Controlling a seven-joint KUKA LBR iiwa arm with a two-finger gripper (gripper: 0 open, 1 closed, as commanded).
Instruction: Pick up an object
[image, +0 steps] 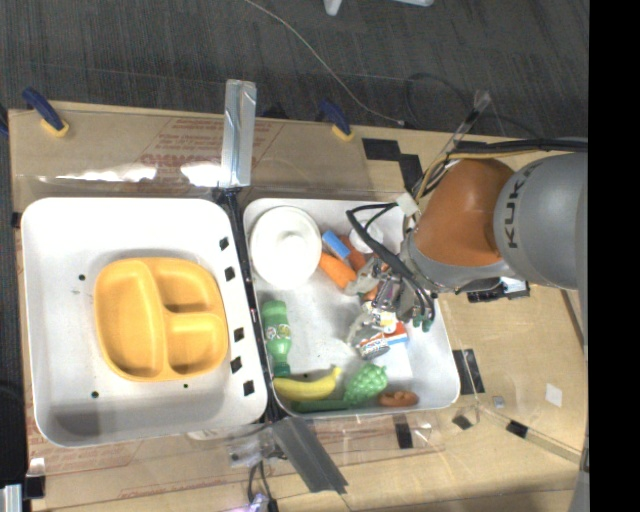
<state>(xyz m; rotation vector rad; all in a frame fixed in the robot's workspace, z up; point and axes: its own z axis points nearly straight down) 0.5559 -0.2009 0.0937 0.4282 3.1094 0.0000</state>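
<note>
Crowded right bin, roomier left bin

The right white bin (447, 375) is packed with toys; bare floor shows mid-left only. In the left white bin (50, 300), a yellow divided plastic tray (160, 318) sits mid-bin, edges free.

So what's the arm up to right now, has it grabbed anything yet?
Gripper low in right bin, over a small packet. Grasp unconfirmed. Banana, green bottle, white bowl crowd nearby.

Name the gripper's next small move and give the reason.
Probably a short straight descent: the gripper hangs right over the small silver packet in the right bin, which lies apart from the banana.
</note>
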